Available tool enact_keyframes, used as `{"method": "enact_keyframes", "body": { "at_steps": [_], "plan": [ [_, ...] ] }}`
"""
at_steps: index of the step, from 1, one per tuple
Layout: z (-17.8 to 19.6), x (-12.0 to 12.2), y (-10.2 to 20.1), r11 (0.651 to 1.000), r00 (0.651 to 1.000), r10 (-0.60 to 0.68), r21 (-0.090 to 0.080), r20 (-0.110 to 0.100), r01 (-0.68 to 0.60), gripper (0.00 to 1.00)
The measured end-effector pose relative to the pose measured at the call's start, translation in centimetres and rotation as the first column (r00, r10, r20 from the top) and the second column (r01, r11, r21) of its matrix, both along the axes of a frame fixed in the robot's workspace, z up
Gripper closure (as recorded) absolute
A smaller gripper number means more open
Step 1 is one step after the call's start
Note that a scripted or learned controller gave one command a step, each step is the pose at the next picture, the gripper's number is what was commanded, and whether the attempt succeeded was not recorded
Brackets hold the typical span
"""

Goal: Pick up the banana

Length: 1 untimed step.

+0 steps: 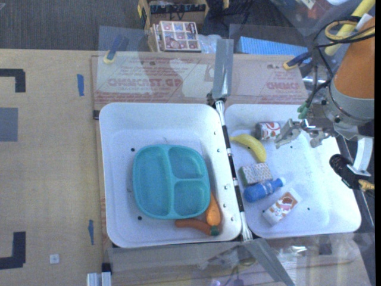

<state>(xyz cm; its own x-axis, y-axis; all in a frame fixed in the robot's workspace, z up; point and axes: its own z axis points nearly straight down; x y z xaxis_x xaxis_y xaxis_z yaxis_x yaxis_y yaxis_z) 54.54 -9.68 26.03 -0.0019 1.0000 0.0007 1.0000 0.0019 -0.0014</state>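
**Yellow banana to be taken from the right bin**

Yellow and curved, the banana lies in the right bin near its left wall, just beside a small red-and-white can. The gripper is seen above that bin, right of the can, with nothing held; whether it is spread or closed cannot be told. It should be shifted left past the can and lowered across the banana's middle. A patterned packet, a blue bottle and a small carton also lie in this bin. In the left bin, a teal divided plate is set, with a carrot-like orange toy at its lower right edge.
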Motion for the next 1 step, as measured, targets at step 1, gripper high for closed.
{"method": "enact_keyframes", "body": {
  "at_steps": [1],
  "plan": [
    [0.0, 0.0, 0.0, 1.0, 1.0, 0.0, 0.0, 0.0, 0.0, 0.0]
  ]
}}
